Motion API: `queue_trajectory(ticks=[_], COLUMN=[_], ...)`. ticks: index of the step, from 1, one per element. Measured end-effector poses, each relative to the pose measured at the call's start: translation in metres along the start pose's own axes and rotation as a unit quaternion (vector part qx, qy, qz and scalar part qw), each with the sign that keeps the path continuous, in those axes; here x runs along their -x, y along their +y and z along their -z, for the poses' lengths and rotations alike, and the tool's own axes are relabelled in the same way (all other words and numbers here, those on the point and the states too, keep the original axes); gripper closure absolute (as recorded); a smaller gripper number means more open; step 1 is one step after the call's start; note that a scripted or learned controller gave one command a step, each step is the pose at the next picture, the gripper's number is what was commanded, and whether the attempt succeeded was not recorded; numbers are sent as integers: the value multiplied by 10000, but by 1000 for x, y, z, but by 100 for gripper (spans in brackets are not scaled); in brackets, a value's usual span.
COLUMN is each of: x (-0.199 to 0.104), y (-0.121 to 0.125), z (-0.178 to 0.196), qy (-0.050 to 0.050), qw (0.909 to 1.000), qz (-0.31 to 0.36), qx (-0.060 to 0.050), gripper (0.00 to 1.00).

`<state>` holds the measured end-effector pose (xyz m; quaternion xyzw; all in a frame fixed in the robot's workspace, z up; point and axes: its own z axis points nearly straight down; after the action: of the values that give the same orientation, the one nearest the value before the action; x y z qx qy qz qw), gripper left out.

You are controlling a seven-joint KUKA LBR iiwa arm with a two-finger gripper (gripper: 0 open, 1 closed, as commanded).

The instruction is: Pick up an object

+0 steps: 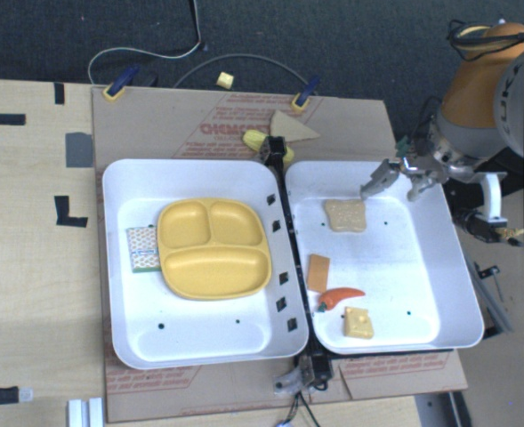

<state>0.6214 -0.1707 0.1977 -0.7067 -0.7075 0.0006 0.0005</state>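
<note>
The gripper (397, 174) hangs over the upper right corner of the right bin (448, 265), its two fingers (377, 180) spread wide with nothing between them. One finger points down and to the left over the bin floor; the other sits just above the far rim.

The nearest thing to it is a pale tan, roughly square slab (345, 215), like a piece of bread or a cracker, lying flat on the bin floor. It lies below and to the left of the lower fingertip, near but not touching it.

Further toward the front of the same bin lie three more pieces, well apart from the fingers: an orange rectangular block (318, 272), tilted slightly and close to the divider; a red-orange, pepper-shaped item (340, 298) with a darker stem end just beneath it; and a yellow, cheese-like chunk (358, 324) near the front edge, just beside the pepper shape.

The left bin (128, 327) holds a yellow compartment tray (214, 247) with three sections, and a small patterned card or packet (142, 248) touching its left side.

Both bins rest on a cardboard sheet (342, 118) on the worktop (30, 265). The grey arm with its orange band (479, 87) comes in from the right.
</note>
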Motion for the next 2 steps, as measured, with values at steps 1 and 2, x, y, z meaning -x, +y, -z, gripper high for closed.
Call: queue_trajectory(ticks=[1, 2], x=[-39, -38], y=[30, 50], z=[-103, -108], qy=[2, -17], qw=[10000, 10000], qz=[19, 7], qx=[-14, 46], gripper=[0, 0])
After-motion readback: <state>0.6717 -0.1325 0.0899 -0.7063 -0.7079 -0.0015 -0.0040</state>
